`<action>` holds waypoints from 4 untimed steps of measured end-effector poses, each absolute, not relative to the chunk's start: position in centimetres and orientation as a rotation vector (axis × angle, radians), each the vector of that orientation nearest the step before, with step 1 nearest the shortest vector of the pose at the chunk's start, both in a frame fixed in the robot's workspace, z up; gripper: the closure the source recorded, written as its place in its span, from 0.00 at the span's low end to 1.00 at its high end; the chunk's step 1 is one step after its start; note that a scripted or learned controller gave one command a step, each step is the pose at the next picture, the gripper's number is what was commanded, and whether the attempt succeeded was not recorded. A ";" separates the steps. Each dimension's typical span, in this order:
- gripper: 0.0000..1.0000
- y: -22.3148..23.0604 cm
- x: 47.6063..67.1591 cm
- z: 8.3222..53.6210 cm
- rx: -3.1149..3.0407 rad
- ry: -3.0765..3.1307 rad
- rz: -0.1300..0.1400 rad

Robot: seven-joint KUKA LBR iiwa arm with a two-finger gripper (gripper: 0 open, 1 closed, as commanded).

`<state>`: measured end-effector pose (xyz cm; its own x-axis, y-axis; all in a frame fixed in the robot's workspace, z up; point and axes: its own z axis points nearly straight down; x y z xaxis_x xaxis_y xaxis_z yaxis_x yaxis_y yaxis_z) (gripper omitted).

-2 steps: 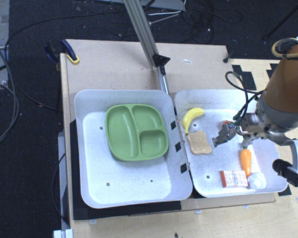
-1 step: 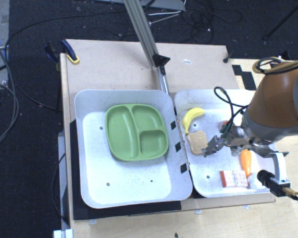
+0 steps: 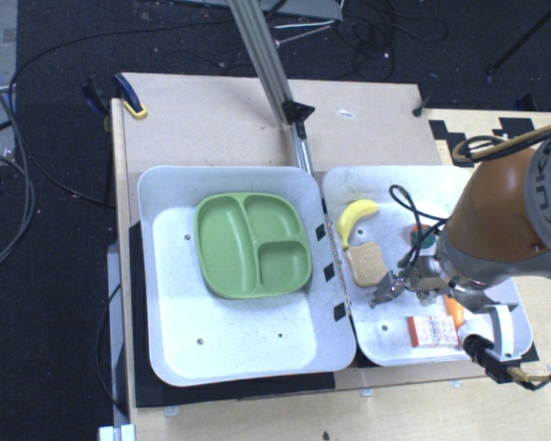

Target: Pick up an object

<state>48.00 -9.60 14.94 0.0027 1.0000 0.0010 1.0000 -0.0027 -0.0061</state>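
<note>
Bread could be nudged aside rather than gripped — gripper sits at its near-right edge, its opening cannot be told.

The arm is reaching in from the right, its orange band bulking large above the wrist. The gripper is pointing left and downward, low over the bench. Its finger state is too blurred and small to make out.
</note>
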 end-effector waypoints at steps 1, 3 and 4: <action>0.00 -9.5 47.9 9.6 -2.220 -2.215 0.005; 1.00 -10.5 48.4 16.6 -2.225 -2.226 -0.004; 1.00 -10.7 48.7 20.9 -2.222 -2.227 -0.004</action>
<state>48.69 -10.72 20.86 -0.0020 1.0000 -0.0014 1.0000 0.0020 0.0049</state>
